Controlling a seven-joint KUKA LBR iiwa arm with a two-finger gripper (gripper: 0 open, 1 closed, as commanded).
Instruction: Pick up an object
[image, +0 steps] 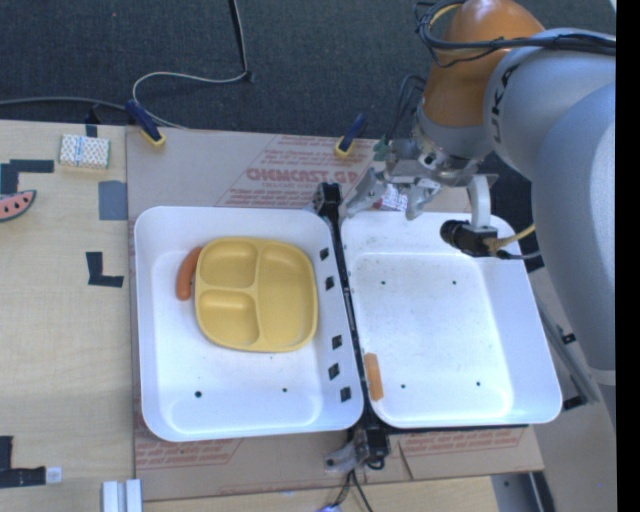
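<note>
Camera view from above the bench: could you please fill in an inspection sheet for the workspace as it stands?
Surface: left bin and right bin side by side on cardboard over a wooden bench.
Job's things: yellow divided plate in the left bin, orange sausage-shaped piece touching its left edge; a second orange piece at the right bin's left wall.
Clutter: sponge-like block, watermelon-slice toy, black tape marks.
Grippers: gripper above the right bin's far rim; finger state unclear.
Cables: grey cable behind the bench.
Surroundings: dark floor; blue-yellow clamps.
</note>
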